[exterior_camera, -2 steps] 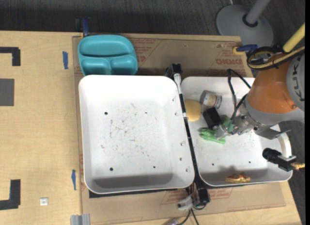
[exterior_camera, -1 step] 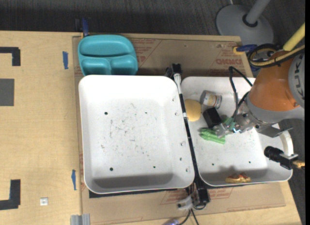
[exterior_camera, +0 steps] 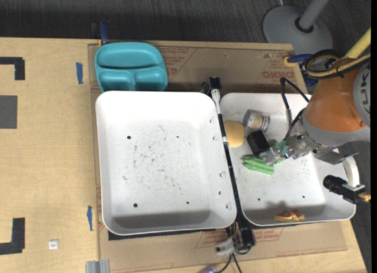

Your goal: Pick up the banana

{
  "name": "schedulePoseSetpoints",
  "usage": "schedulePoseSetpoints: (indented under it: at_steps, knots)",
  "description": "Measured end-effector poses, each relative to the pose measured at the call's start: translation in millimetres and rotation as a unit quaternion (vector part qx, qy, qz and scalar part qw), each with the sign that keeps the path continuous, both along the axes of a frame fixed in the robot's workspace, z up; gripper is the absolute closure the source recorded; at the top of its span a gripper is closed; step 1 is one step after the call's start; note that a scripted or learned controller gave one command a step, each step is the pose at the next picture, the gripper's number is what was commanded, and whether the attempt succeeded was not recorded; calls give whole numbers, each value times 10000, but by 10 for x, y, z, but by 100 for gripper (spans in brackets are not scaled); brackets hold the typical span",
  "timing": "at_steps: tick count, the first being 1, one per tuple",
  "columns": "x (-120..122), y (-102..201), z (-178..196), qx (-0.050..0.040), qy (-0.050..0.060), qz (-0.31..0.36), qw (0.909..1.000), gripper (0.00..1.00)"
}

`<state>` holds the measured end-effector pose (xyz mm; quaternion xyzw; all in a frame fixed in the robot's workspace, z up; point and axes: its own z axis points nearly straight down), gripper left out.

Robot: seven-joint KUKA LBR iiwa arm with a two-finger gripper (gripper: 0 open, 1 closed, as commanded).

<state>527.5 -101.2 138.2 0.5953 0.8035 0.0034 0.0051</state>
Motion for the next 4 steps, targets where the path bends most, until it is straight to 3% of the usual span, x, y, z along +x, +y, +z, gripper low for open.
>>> schedulePoseSetpoints:
  at_steps: [2,3,4]
  knots:
    - [19,2,200,-8,-35,-3,10000,100]
    - [492,-617,64,5,52,-1181,9930,100]
    - [-346,-42,-421,11,69,-749,9972,100]
